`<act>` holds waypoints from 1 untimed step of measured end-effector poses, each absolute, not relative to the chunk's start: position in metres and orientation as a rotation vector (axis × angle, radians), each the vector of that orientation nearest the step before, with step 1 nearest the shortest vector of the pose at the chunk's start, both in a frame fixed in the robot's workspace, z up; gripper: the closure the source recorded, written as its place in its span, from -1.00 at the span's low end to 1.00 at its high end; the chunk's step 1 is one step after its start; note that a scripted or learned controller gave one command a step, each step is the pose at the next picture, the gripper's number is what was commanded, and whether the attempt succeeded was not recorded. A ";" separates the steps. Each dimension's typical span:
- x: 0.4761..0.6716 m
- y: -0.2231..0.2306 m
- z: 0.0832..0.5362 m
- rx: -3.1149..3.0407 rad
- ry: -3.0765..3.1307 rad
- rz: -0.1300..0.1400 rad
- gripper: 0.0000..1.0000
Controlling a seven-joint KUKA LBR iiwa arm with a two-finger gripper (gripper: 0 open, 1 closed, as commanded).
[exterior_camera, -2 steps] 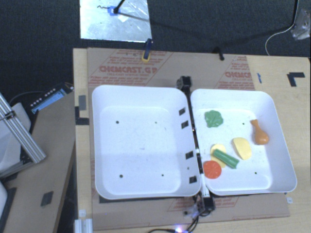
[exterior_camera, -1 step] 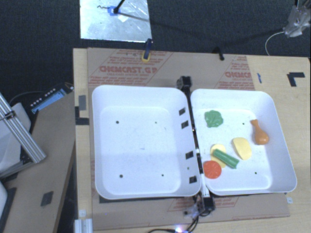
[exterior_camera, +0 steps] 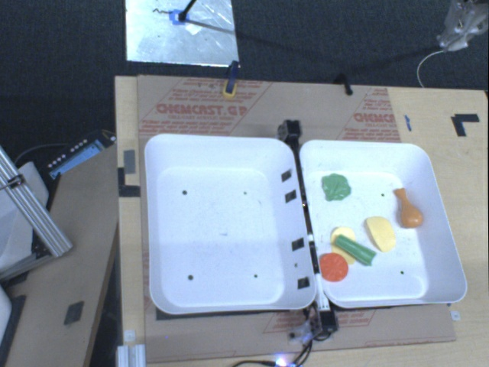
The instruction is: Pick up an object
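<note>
Plainly, the pick is at its very beginning; nothing is lifted, and every candidate object lies loose in the right bin (exterior_camera: 439, 228), while the left bin (exterior_camera: 164, 205) sits beside it on the desk (exterior_camera: 130, 228). At the top right corner of the view, well apart from both bins and off the desk's far edge, a pale metallic piece of the gripper (exterior_camera: 461, 27) shows, part cut off by the frame; whether the jaws stand apart or together I cannot tell, and nothing is seen held by it.

The objects cluster toward the right bin's inner wall and middle: a green leafy piece (exterior_camera: 335, 186) lies nearest the bin's far side; an orange drumstick-shaped piece (exterior_camera: 408, 209) lies toward the outer wall; a yellow oval piece (exterior_camera: 380, 233) rests near the middle; a green cylinder (exterior_camera: 355, 249) lies aslant across a small pale yellow piece (exterior_camera: 341, 235), touching it; a red disc (exterior_camera: 333, 267) sits just beside the cylinder's lower end, close to the near inner corner.

The step in hand, as I judge it, is choosing a target and approaching; the next move calls for the arm to travel over the right bin and descend on one piece. The drumstick and the leafy piece stand clear of neighbours and look the easier targets; the cylinder, pale piece and disc crowd together, so a descent there risks nudging or catching two at once.
</note>
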State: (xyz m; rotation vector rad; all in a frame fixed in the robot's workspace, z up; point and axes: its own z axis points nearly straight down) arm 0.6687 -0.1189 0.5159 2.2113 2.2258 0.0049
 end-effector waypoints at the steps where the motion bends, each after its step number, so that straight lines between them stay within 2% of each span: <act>1: 0.669 -0.090 0.524 2.212 2.227 0.005 1.00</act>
